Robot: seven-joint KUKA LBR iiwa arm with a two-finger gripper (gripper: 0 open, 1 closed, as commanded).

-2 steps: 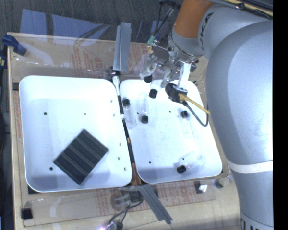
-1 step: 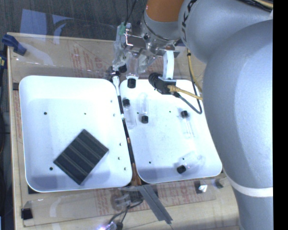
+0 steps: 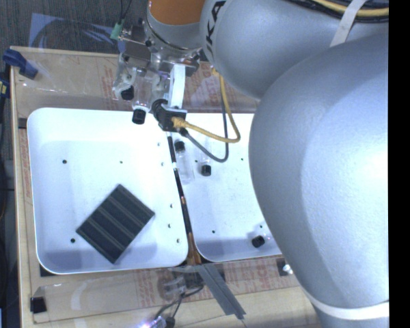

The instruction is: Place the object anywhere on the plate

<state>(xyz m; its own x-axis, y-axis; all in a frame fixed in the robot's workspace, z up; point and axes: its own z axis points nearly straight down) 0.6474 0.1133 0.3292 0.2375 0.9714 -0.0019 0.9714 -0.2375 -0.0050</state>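
The left bin [image 3: 48,135] holds a dark ribbed plate [image 3: 116,223] near its front edge, with bare white floor behind it. The gripper [image 3: 145,91] hangs over the bins' back edge; its fingers' state cannot be told.

we see a dark grey, ribbed square plate [image 3: 116,223] lying flat in the left bin [image 3: 55,135], turned diamond-wise, toward the near side. we cannot make out the object to be placed.

Plate [image 3: 116,223] in left bin [image 3: 44,125]; right bin [image 3: 219,244] beside.
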